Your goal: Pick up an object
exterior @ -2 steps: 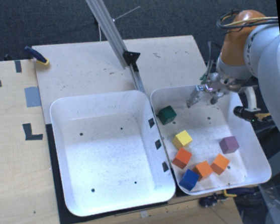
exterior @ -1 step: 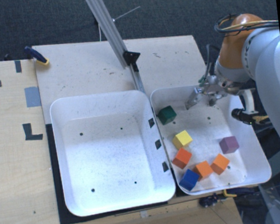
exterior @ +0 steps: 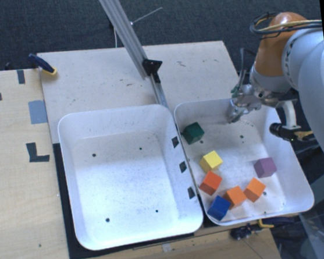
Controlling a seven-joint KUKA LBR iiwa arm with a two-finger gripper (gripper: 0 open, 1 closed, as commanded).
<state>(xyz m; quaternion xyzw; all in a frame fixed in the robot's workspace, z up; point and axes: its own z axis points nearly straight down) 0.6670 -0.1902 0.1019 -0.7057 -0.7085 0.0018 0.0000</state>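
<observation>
Two white bins (exterior: 67, 167) share our bench; our gripper (exterior: 234, 113), aperture unclear, hovers beside the green cube (exterior: 193, 132) and may close on air.

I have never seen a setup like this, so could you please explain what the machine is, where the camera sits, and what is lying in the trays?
This is one picture from a camera fixed above a bench, looking down at a slant. The grey machine with the orange band is a robot arm reaching in from the right. Its gripper, a two-finger hand, hangs over the far end of the right bin, and I see nothing between its fingers. That shallow white bin holds small blocks: a green block, a yellow block, a purple block, a blue block and three orange ones. The left bin sits right beside it.
</observation>
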